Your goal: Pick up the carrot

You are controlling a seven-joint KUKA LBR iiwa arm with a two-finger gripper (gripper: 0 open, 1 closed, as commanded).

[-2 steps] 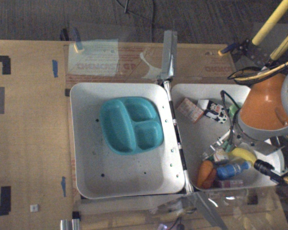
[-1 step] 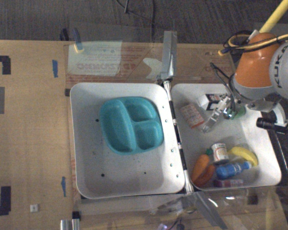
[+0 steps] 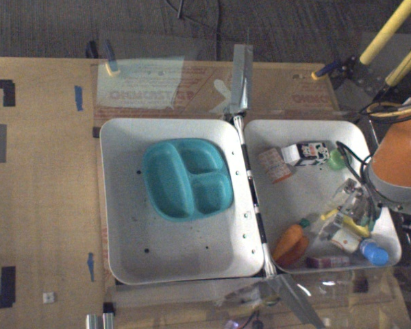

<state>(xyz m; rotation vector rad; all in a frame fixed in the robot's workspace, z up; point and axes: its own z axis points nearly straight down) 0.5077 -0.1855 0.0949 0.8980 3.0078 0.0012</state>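
My arm (image 3: 397, 160) is cut off by the right edge, just its orange band and grey wrist in frame. My gripper (image 3: 353, 208) blurs into the clutter beneath it, and those small items are too jumbled to identify.

left bin (image 3: 116, 204) holds a teal divided plate (image 3: 188, 178), upright, roughly centred. right bin (image 3: 288, 132): small milk carton (image 3: 309, 152) near the back, tan cylinder (image 3: 274, 165) just left of it, green ball (image 3: 336, 159) to its right, blue-capped bottle (image 3: 371, 251) front right.
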